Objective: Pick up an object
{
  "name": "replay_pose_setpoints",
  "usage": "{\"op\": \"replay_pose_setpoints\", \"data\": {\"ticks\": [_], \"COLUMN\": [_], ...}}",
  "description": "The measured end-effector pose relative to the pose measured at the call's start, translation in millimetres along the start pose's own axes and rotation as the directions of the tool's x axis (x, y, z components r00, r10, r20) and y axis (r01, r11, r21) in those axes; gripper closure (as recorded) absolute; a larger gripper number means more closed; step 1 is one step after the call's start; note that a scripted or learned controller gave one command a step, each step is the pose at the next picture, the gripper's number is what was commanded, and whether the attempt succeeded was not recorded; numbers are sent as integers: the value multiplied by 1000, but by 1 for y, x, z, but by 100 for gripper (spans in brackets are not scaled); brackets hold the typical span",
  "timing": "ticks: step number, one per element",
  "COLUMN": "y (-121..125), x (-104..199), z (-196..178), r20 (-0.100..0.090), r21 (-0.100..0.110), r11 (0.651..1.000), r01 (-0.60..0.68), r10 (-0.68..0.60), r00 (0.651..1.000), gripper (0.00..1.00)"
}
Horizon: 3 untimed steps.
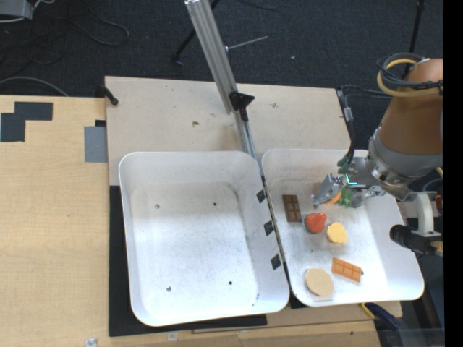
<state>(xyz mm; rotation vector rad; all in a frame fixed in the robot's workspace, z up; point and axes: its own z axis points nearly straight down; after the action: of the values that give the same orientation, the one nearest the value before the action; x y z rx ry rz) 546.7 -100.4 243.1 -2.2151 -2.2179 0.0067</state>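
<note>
1. The task was not yet done — nothing had been lifted. Every item in view lay on the floor of the right bin (405, 284), and the pincer (329, 192) hung low over that bin's upper middle with nothing visibly between its tips.

2. Whether the pincer was open or closed could not be told: its metal tip was small and blurred against the white bin, and something green (346, 199) sat just behind it, too unclear to name or to say whether it belonged to the tool or lay in the bin.

3. The nearest candidate was a red piece (315, 223) — it lay just below the pincer, apart from it, not touched.

4. A yellow piece (336, 233) rested just beside the red one on the arm's side, a little further below the pincer.

5. A brown chocolate bar (291, 208) lay flat just beside the pincer on the side away from the arm, slightly lower, close to the divide between the two bins.

6. Well below the pincer, toward the near rim, lay an orange wafer (346, 269) and a pale round cookie (319, 283), close to each other.

7. The left bin (134, 194) stood well beyond the pincer on the far side from the arm, on the same desk (166, 114).

8. What remained, as a judgement: settling over one item — the red piece looked closest — then closing on it and raising it clear of the bin. The whole grasp and lift were still ahead.
</note>
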Motion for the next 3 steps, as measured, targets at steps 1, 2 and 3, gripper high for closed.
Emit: {"op": "replay_pose_setpoints", "data": {"ticks": [1, 2, 3], "y": [1, -10, -6], "x": [-2, -1, -3], "z": [-2, 54, 117], "r20": [1, 0, 0], "r21": [-5, 1, 2], "r11": [1000, 1000, 1000], "r01": [-4, -1, -2], "r10": [4, 1, 2], "r00": [1000, 1000, 1000], "gripper": [0, 0, 0]}}
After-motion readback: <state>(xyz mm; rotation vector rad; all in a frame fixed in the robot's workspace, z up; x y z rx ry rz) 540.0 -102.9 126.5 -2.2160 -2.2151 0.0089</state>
